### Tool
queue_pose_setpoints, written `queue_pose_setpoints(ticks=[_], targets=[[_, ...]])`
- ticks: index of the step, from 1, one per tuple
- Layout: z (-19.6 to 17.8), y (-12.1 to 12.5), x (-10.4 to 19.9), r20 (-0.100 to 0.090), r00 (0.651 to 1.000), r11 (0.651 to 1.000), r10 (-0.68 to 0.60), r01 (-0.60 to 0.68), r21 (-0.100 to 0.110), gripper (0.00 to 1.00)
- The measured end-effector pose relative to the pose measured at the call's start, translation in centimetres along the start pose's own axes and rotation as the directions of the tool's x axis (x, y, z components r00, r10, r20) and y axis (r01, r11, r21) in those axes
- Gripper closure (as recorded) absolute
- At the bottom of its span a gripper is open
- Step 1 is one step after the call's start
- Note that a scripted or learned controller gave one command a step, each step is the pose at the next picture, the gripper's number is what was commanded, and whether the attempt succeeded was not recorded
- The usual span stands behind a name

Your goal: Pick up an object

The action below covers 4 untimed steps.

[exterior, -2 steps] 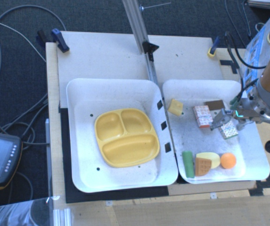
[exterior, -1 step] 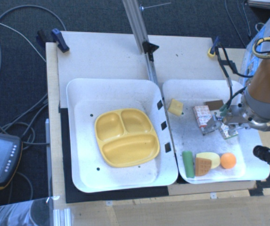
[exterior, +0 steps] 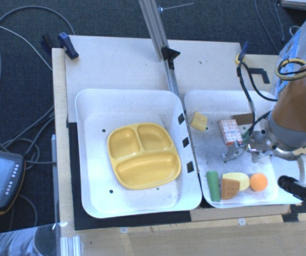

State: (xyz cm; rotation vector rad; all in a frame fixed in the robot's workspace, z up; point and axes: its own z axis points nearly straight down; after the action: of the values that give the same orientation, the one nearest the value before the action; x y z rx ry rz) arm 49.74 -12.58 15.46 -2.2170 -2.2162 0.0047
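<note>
You see the gripper (exterior: 233, 154) low in the right bin (exterior: 195, 101), its metal fingers angled down toward the bin floor; whether they are apart or together, you cannot tell. Nothing is visibly between them. A small red-and-white box (exterior: 229, 130) lies just behind the gripper. A pale yellow block (exterior: 198, 121) sits near the bin's left wall. Along the front edge: green stick (exterior: 212, 185), waffle-patterned piece (exterior: 229, 188), yellow piece (exterior: 239, 180), orange ball (exterior: 258, 182). The left bin (exterior: 88, 111) holds a yellow divided plate (exterior: 143, 156).
</note>
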Motion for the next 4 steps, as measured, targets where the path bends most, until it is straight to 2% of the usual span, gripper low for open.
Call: queue_pose_setpoints(ticks=[1, 2, 4], targets=[[6.2, -0.4, -0.4, -0.001, 1.0, 1.0, 0.0, 0.0, 0.002, 0.0], [4.8, -0.1, -0.3, 0.001, 1.0, 1.0, -0.001, 0.001, -0.007, 1.0], [-5.4, 1.4, -1.4, 0.005, 1.0, 1.0, -0.002, 0.002, -0.014, 1.0]])
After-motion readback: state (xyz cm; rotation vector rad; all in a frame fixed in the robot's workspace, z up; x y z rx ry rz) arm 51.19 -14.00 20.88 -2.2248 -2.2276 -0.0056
